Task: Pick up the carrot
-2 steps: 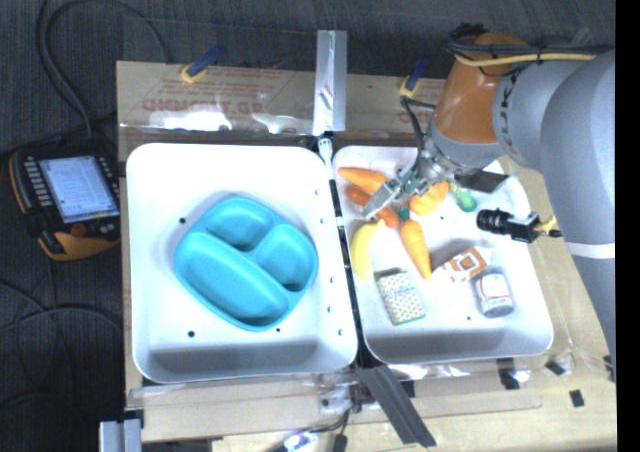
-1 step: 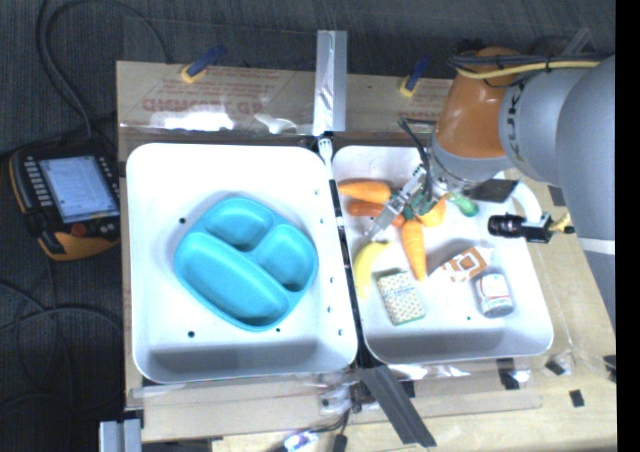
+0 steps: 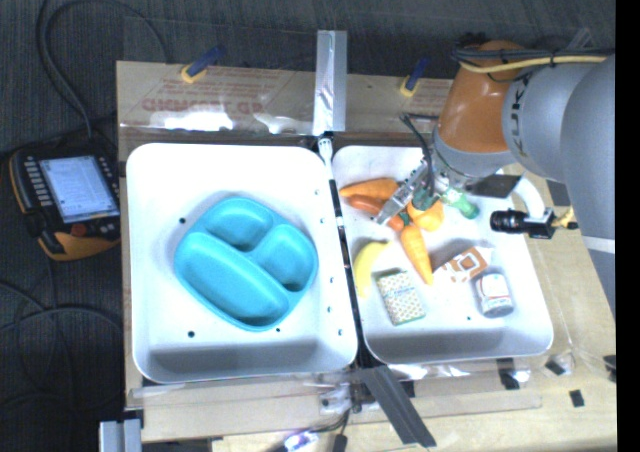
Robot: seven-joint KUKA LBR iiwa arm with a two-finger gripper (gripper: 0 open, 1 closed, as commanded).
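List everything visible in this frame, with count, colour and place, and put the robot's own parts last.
bins: 2, white, side by side on the bench
divided tray: 1, blue, in the left bin
carrot: 1, orange, middle of the right bin, just below the tool
banana: 1, yellow, left part of the right bin
orange item: 1, orange, upper left of the right bin, kind unclear
small box: 1, green-grey, front of the right bin
small carton: 1, orange and white, right of the carrot
can: 1, silver, right front of the right bin
handheld pendant: 1, black and orange, on the floor at left
arm: 1, grey with orange band, from the right
tool: 1, over the right bin
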